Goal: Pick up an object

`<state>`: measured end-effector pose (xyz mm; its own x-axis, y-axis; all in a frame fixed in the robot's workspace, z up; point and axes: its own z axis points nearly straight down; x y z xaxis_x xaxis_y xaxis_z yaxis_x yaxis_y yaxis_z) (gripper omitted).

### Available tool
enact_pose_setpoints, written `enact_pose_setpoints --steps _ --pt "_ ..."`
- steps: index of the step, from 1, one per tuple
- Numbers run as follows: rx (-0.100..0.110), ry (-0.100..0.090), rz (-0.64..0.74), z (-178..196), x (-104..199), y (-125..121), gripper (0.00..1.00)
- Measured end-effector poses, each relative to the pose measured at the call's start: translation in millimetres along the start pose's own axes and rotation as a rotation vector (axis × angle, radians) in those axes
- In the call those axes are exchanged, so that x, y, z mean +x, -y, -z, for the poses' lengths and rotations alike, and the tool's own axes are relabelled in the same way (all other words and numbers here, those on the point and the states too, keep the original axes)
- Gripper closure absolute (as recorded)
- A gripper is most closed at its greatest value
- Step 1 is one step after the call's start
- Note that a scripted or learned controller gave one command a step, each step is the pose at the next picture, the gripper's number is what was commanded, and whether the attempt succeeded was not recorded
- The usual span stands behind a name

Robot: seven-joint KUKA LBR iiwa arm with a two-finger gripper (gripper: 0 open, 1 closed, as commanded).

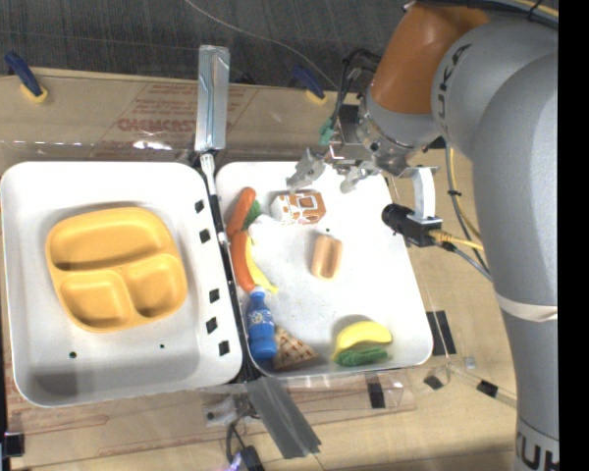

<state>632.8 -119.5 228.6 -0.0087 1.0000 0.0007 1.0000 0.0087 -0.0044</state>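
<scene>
Start at your left: the left bin (25, 292) holds a yellow divided tray (116, 265), lying flat with its three compartments facing up. A metal divider strip (212, 101) stands at the far end of the seam between the two bins.

Moving right into the right bin (407, 292), you see a carrot (240, 209) leaning along the left wall near the far end, with a banana (247, 263) running down the same wall just below it. Nearer you along that wall sits a blue bottle (261, 330), and a waffle-patterned cone piece (294, 349) lies touching its base at the near wall. In the middle of the bin floor lies a tan cylinder (325, 256), well apart from the rest. At the near right corner you find a yellow and green toy (362, 342).

Near the far wall rests a small orange and white object (301, 206), the closest thing to the gripper (329, 172). Its fingers are spread apart with nothing between them: one fingertip sits above and to the left of that object, the other to its upper right. The object lies just below and slightly left of the gap between the jaws, not inside it. You cannot tell from this slanted view how high the fingertips hang above the bin floor.

The grey arm (510, 165) with its orange band fills your right side.
</scene>
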Motion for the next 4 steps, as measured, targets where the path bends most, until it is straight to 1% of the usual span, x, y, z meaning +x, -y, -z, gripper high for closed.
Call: enact_pose_setpoints --steps 1,2,3,4 --pt "0.0 0.0 0.0 0.0 0.0 0.0 0.0" --pt "-0.006 0.003 -0.007 -125.3 -35.0 40.8 0.0" --pt "-0.017 0.002 0.055 -130.5 -43.3 56.4 0.0" --pt "-0.019 0.007 0.058 -118.9 -45.3 55.3 1.0"
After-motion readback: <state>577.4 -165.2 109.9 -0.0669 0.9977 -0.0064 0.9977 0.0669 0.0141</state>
